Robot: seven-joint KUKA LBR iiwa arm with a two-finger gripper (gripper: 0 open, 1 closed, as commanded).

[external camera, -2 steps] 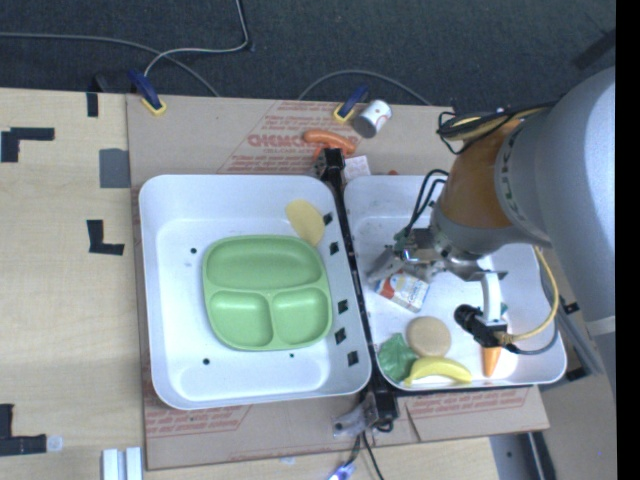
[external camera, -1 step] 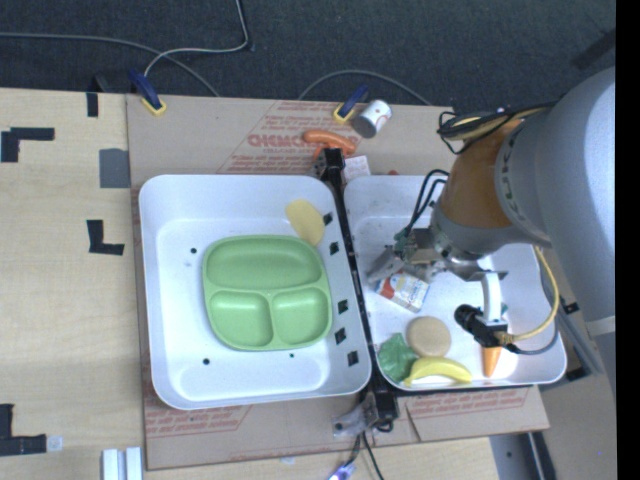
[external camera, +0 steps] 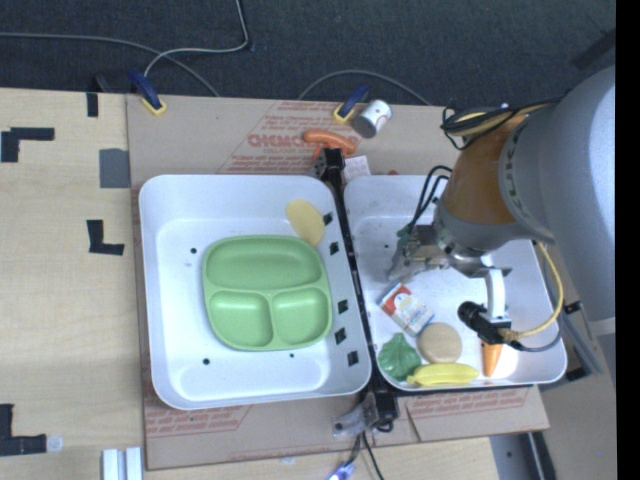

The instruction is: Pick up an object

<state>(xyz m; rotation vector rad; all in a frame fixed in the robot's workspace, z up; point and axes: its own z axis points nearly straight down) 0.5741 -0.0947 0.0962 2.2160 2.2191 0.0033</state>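
Note:
My gripper (external camera: 410, 256) hangs low over the middle of the right bin (external camera: 375, 203), just above and left of a red and white packet (external camera: 405, 306). Along the bin's front edge lie a tan round piece (external camera: 440, 343), a green leafy item (external camera: 398, 356), a yellow banana (external camera: 446, 374) and an orange carrot (external camera: 492, 356). The grey arm with its orange band (external camera: 480, 183) hides the right bin's back right part. Nothing shows held at the gripper.
The left bin (external camera: 165, 268) holds a green divided plate (external camera: 267, 290) and a pale yellow piece (external camera: 305, 221) near its back right corner. A black divider with clips (external camera: 345, 268) runs between the bins. Cables and clamps lie behind the bins.

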